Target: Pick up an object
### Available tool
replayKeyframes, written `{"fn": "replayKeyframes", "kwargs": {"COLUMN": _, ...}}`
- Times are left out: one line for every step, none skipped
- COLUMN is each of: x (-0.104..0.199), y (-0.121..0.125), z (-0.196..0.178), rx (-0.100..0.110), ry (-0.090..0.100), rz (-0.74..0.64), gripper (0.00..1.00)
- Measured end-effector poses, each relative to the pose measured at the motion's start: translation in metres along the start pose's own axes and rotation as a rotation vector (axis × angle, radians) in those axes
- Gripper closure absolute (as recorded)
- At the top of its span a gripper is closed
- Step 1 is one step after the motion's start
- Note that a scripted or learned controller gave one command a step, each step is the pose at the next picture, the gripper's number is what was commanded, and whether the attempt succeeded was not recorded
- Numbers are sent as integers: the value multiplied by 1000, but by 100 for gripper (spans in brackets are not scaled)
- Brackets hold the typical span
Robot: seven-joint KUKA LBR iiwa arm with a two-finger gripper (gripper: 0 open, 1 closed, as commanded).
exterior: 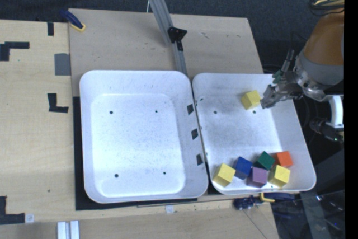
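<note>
Yellow cube [251, 99] beside claw [269, 97]; finger contact unclear.

Lone cube [251, 99] in right bin [224, 87], upper part; cube cluster [254, 169] along near edge.

Lab: robot bench [224, 42]; white bins [89, 137]
</note>
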State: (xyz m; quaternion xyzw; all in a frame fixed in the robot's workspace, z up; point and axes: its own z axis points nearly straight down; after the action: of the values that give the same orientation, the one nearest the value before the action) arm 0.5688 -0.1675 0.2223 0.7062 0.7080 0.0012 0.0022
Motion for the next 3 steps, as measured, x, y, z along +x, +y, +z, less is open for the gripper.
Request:
{"fn": "replayKeyframes", "kwargs": {"x": 0, "y": 1, "z": -44, "rx": 0, "ry": 0, "rz": 0, "gripper": 100}}
{"fn": "replayKeyframes", "kwargs": {"x": 54, "y": 9, "z": -29, "rx": 6, "ry": 3, "rz": -4, "gripper": 100}}
{"fn": "replayKeyframes", "kwargs": {"x": 114, "y": 3, "z": -22, "rx": 7, "ry": 3, "rz": -5, "gripper": 100}}
